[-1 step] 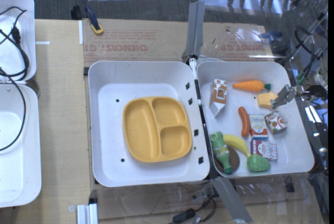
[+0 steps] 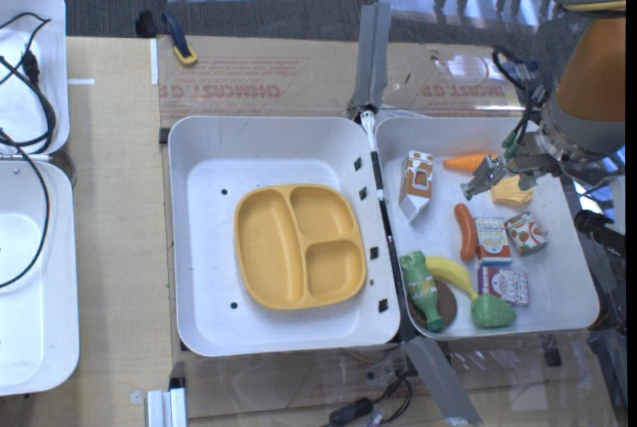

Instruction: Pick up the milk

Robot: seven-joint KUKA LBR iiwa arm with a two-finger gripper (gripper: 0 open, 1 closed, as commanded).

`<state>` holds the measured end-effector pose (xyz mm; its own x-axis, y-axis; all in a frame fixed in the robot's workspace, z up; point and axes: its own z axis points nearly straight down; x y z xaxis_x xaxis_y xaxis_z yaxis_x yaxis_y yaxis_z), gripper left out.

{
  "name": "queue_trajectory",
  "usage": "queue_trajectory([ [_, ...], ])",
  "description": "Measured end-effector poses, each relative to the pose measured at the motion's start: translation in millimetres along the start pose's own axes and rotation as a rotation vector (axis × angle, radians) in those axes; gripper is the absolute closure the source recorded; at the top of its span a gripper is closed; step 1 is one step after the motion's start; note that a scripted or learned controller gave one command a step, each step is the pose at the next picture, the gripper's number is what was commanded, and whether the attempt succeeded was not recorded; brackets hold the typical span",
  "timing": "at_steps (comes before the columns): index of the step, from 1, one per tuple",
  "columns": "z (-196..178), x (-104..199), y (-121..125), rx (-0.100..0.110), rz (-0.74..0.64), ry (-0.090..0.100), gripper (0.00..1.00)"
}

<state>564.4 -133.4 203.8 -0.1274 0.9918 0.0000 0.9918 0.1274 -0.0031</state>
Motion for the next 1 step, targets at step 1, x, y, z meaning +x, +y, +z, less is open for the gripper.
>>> queue_trajectory([
  [1,-8.6,-0.9,0.2,0.0,0.002,0.0,1.0],
])
